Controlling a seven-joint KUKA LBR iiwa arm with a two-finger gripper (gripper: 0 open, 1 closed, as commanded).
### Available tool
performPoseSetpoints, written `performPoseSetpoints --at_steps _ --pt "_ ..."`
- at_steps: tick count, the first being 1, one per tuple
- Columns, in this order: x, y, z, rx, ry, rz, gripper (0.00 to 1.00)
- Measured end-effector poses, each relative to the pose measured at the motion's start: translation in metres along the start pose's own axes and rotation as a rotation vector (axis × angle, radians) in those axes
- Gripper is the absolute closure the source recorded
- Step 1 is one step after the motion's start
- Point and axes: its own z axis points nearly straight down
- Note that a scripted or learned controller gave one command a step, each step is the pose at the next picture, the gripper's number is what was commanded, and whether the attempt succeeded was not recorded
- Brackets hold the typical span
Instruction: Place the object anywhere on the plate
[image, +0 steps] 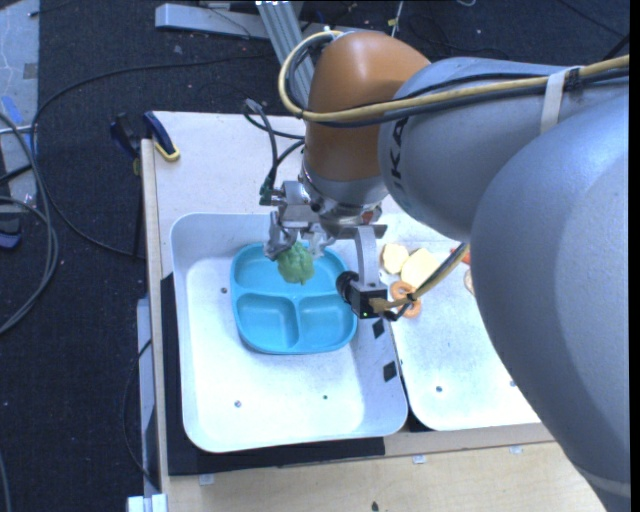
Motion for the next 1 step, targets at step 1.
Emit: performPoseSetpoints --at_steps 1 --pt "-0.0038 0.0011 -0.0001 -0.001 -0.002 0.006 0.0"
